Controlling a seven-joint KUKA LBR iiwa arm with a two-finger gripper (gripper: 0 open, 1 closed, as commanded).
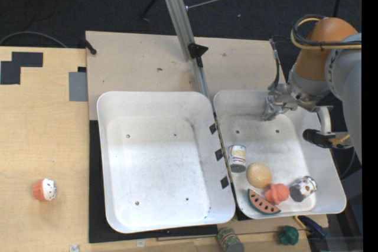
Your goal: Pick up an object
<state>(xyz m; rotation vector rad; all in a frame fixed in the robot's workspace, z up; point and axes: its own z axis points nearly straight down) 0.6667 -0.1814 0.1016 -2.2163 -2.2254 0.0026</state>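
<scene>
- The hand (273, 108), at 2 o'clock, is too small for its fingers to be made out.
- A can (229, 239) at 6 o'clock is cut by the bottom edge.

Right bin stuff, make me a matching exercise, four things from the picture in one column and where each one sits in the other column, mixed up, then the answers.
Things:
1. small can
2. watermelon slice
3. gripper
4. pink cupcake toy

Places:
A. on the wooden surface left of both bins
B. over the far end of the right bin
C. against the right bin's left wall
D. at the right bin's near edge, beside a pink object

Pairs: 1-C, 2-D, 3-B, 4-A
</scene>
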